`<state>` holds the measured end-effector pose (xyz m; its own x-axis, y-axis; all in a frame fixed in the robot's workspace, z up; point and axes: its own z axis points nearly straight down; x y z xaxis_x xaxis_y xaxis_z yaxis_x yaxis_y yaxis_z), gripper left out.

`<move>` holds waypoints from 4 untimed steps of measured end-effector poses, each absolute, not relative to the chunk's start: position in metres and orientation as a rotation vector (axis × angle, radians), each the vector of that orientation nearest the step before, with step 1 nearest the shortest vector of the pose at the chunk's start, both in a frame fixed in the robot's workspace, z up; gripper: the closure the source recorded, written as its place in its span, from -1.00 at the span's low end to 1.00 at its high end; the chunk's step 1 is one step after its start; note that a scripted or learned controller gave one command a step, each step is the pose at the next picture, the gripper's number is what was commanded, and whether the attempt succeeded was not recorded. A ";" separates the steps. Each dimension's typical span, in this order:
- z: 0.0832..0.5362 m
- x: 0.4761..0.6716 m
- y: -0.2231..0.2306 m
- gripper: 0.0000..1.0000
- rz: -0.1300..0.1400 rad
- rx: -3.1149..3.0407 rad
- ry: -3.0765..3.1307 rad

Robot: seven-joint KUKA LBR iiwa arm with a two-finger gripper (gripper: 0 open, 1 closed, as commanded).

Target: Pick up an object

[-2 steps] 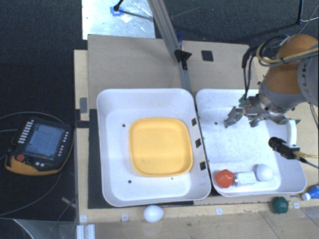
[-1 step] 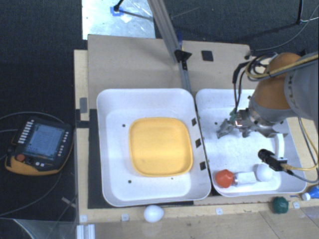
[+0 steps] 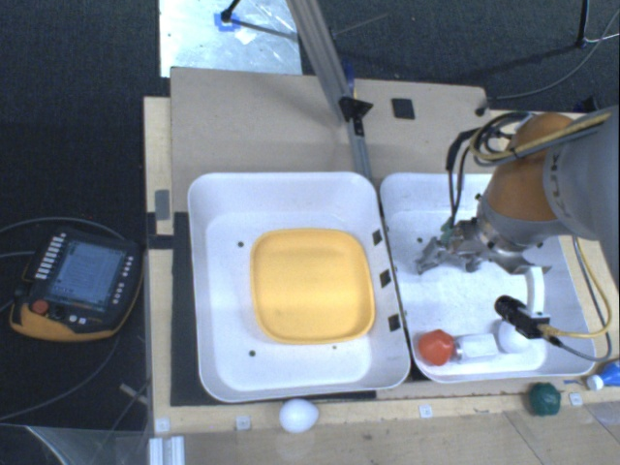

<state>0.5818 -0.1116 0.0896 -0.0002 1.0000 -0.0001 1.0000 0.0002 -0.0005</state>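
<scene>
Far left, off the counter [image 3: 252, 100], there's a handheld controller [image 3: 76, 281] lying on the dark floor. Next over is the left bin [image 3: 218, 356] with a yellow plate [image 3: 313, 284] sitting flat in the middle of it, nothing else in there as far as I can see. A white egg-shaped thing [image 3: 298, 415] is parked on the counter just in front of that bin, outside the rim. Then the right bin [image 3: 407, 197], which is where the action is: near its front edge sit a red ball [image 3: 436, 347], a white tube-like piece [image 3: 475, 347] right beside it, and a white ball [image 3: 511, 337] past that, all 3 close together in a row. The gripper [image 3: 448, 252] hangs over the middle of the right bin, well back from that row, and it looks like the fingers are spread a bit with nothing between them, though it's small and kind of blurry. My guess for the pick is the red ball: looks light and probably smooth, so it could roll or squirt out if pinched off-centre. I'd take it straight across its widest part, coming down from above, and watch the bin wall and the white tube crowding it. A green ball [image 3: 543, 398] sits on the counter at the far right front.
</scene>
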 end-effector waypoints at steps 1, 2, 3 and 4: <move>0.101 0.583 -0.112 1.00 -0.003 -2.223 -2.223; 0.152 0.574 -0.115 1.00 -0.004 -2.224 -2.224; 0.206 0.573 -0.125 1.00 -0.005 -2.225 -2.224; 0.228 0.574 -0.125 1.00 -0.002 -2.222 -2.223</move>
